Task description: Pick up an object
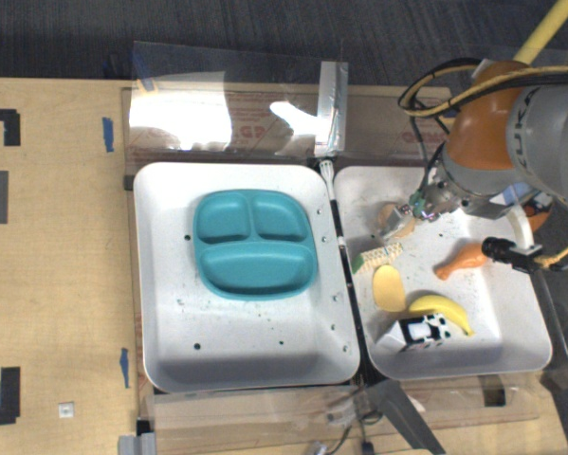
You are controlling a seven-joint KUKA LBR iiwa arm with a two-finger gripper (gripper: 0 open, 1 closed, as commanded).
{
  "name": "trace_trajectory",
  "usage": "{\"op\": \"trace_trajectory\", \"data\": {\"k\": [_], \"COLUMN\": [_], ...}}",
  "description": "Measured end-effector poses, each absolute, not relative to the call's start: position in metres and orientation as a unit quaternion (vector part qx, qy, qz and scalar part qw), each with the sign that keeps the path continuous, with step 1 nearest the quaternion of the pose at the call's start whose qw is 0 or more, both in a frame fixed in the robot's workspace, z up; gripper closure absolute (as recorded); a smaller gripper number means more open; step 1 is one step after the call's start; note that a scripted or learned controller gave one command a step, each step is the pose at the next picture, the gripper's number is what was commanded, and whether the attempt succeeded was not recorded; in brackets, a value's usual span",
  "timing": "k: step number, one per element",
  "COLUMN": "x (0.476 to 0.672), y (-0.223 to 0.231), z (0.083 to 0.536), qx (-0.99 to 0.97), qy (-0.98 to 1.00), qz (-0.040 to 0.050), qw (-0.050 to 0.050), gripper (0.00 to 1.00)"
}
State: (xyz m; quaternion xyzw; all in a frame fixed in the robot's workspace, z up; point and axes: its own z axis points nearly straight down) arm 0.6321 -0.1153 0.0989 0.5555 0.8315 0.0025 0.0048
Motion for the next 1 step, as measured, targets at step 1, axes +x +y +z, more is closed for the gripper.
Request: {"op": "trace_trajectory", "data": {"k": [1], "x": [0.6121], "y": [-0.0145], "z": [0.1894], "qx": [0.577], "qy": [0.817], "qz": [0.0045], "qw": [0.003], "gripper": [1.00]}}
